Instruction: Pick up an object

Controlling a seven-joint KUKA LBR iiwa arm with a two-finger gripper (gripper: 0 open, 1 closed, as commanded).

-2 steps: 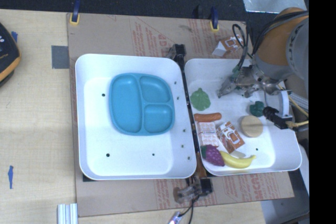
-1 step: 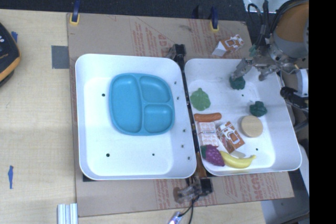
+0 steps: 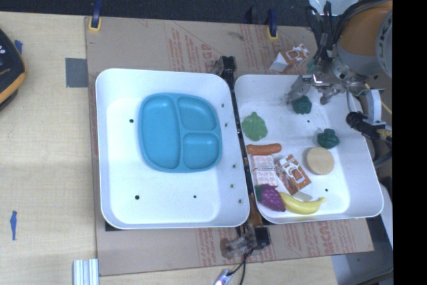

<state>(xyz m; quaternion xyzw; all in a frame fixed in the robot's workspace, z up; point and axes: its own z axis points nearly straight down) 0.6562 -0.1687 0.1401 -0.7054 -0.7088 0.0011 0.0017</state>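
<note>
Spread apart over the far part of the right-hand bin point(image 3: 363, 207), my claw point(image 3: 312, 91) hangs with its two fingers splayed, one reaching toward the left and one toward the right, and nothing sits between them. From my seat I read it as open.

Just below the claw's left finger lies a small dark green toy, a broccoli-like lump point(image 3: 301, 104), with a knobbly, rounded top and a deep teal-green colour; it rests on the white floor of the bin and the finger tip looks to be right at its edge, though I cannot tell if they touch. A second dark green lump point(image 3: 327, 138) of much the same shade and bumpy shape lies nearer to me, below and slightly right of the claw.

Further below the claw sits a round tan disc point(image 3: 319, 161), like a biscuit. Down and to the left of the claw I see a pale green leafy piece point(image 3: 253, 125), then an orange sausage point(image 3: 264, 149), two printed packets point(image 3: 280, 171), a purple grape bunch point(image 3: 271, 197) and a yellow banana point(image 3: 301, 204) along the near wall.

Well to the left of the claw, the other bin point(image 3: 113, 197) holds a blue divided plate point(image 3: 180, 132). Behind the claw, outside the bin, another small packet point(image 3: 291, 57) lies on the cardboard.
</note>
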